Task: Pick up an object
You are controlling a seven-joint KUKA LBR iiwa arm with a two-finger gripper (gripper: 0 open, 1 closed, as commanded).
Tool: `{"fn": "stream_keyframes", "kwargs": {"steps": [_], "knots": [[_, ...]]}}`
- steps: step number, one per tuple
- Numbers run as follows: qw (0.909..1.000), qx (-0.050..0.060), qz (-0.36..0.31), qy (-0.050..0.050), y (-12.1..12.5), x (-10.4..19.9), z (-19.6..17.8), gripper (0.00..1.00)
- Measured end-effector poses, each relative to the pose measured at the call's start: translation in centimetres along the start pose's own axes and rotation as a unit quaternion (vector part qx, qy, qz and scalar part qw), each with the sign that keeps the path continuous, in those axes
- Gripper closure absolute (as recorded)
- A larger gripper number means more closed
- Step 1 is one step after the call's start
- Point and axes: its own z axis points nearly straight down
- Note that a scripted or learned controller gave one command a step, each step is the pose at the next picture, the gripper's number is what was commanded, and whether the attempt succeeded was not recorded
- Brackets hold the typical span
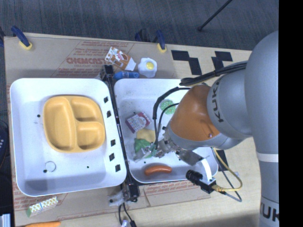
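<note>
Arm [265, 103]: grey bulk with its orange band, closest to the lens, reaching in from the right and bent down over the right bin.
Left bin [16, 126]: holds a yellow divided tray [73, 123] lying flat, well apart from the gripper.
Desk edge, top: a small printed carton [116, 57], a blue item [125, 74] and a yellow-and-white piece [147, 66] sit just outside the bins.
Right bin [125, 91]: a red-and-white packet [137, 122], a pale yellow lump [146, 135], a green leafy toy [141, 146] and an orange sausage [157, 170] near the front wall.
Gripper [154, 149]: low in the right bin, right beside the green leafy toy, with the sausage just in front of it.
Grip state: cannot tell; the wrist hides the tips, and no object can be seen held.
Step in hand: likely the descent onto a target, the green leafy toy or the yellow lump next to it.
Next move: probably a firm close on one item alone, then a straight lift clear of the crowded neighbours.
</note>
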Motion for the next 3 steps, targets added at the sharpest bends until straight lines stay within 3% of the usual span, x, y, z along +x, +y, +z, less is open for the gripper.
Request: {"fn": "stream_keyframes", "kwargs": {"steps": [1,2,3], "knots": [[0.9885,-0.001,0.151,-0.001,2.1,-1.3,0.0,0.00],[0.9889,0.000,0.149,0.000,2.1,-1.3,-1.0,1.00],[0.9966,-0.001,0.082,-0.001,0.7,1.9,-12.2,1.00]]}}
